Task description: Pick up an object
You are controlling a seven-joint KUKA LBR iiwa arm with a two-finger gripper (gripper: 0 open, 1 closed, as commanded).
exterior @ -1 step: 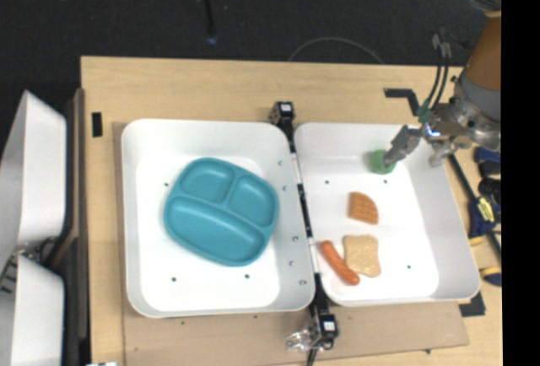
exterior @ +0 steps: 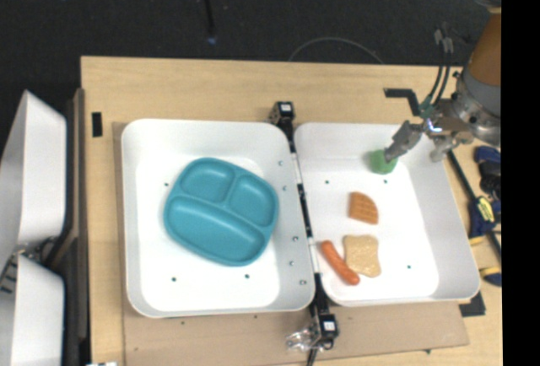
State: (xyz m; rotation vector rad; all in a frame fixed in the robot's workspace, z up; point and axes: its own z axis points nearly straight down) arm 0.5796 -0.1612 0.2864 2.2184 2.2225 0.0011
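My gripper [exterior: 414, 152] hangs over the far right corner of the right bin [exterior: 422, 225], its two fingers spread apart and open. One grey finger [exterior: 403, 140] slants down to the left, and its tip is at a small green object [exterior: 380, 161] on the bin floor. The green object is beside that finger, not between the two. Further forward in the same bin lie an orange waffle-like piece [exterior: 364, 207], a tan toast slice [exterior: 362, 255] and a red-orange sausage [exterior: 338, 262].
The left bin [exterior: 139, 187] holds a blue divided plate [exterior: 221, 210]. A black clamp [exterior: 283, 112] sits at the far end of the seam between the bins, and another [exterior: 319, 329] at the near end. Blue-and-yellow tools [exterior: 485, 204] lie on the bench at the right.
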